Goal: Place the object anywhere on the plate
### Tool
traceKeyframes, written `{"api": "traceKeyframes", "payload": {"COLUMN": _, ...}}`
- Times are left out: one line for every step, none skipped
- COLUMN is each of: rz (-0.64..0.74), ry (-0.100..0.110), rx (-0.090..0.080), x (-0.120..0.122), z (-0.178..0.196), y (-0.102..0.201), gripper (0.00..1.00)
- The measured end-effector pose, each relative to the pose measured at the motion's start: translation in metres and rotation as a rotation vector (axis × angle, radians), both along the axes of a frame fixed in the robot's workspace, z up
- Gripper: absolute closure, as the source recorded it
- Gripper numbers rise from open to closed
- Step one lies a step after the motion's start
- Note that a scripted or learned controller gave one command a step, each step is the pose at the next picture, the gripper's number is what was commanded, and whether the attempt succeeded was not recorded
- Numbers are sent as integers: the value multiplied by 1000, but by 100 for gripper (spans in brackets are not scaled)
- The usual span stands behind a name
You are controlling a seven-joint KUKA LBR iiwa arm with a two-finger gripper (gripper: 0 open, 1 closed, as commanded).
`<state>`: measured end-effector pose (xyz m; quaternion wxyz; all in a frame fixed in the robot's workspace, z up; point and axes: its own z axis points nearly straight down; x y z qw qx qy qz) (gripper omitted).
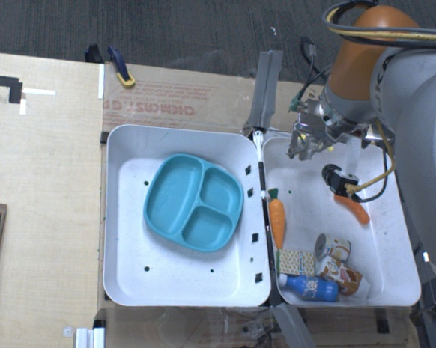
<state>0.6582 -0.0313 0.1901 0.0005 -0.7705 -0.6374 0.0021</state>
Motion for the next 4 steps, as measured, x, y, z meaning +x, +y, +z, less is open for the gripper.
{"api": "traceKeyframes", "payload": {"rz": 107, "ry": 0, "rx": 1, "x": -42, "z": 1, "y": 71, "gripper": 100}}
{"api": "traceKeyframes", "payload": {"rz": 75, "ry": -1, "rx": 1, "x": -24, "z": -9, "y": 165, "gripper": 100}}
{"api": "traceKeyframes", "payload": {"rz": -78, "ry": -2, "rx": 0, "x": -42, "z": 6, "y": 260, "gripper": 100}}
{"api": "traceKeyframes", "payload": {"rz": -381, "ry": 2, "rx": -3, "x": -118, "z": -10, "y": 193, "gripper": 100}}
